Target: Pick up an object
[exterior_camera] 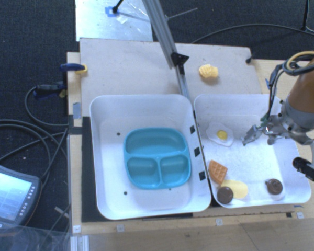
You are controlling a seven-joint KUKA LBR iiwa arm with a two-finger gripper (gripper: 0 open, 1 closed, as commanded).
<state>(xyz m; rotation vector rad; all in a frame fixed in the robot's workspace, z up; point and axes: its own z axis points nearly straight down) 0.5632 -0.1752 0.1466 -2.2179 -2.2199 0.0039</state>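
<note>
You have nothing picked up yet: your claw [253,135] hangs over the right bin [240,104] near the egg [220,135], its opening impossible to judge, with the waffle [217,170] and other toys lying untouched below.

In the right bin [235,106], the far half and the middle floor lie open. A fried egg [220,135] sits near its left wall. The near edge is crowded: a waffle [217,170], a brown disc [225,194] touching a yellow piece [237,189], and a second brown disc [274,186] toward the near right corner. The end effector [254,135] hangs over the bin's middle right. The left bin [107,140] is mostly taken up by a blue divided tray [157,157]; only margins stay free. A slanted metal pole [159,22] crosses the far surface [125,61].
</note>
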